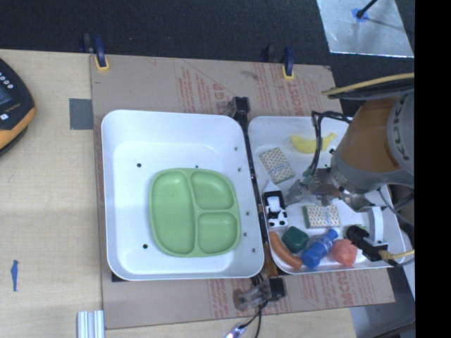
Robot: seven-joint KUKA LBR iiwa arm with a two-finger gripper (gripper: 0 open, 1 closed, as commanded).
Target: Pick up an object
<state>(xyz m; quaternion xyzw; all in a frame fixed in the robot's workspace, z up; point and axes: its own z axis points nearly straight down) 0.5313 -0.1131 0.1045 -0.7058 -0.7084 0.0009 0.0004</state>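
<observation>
Tool (pixel 316 189) just above patterned pouch (pixel 322 216)

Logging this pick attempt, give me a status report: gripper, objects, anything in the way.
Gripper low over right bin, holding nothing visible. Patterned packet, banana, blue bottle all lying in the bin. Green tray in left bin, clear of the work.

Both bins, left (pixel 120 189) and right (pixel 262 129), are white. The divided plate (pixel 194 211) is pale green. Right-bin contents: yellow banana (pixel 310 144), two speckled multicolour pads (pixel 277 165) (pixel 322 216), dark green block (pixel 296 239), blue bottle (pixel 318 250), orange sausage (pixel 283 252), salmon-pink lump (pixel 344 252).
</observation>
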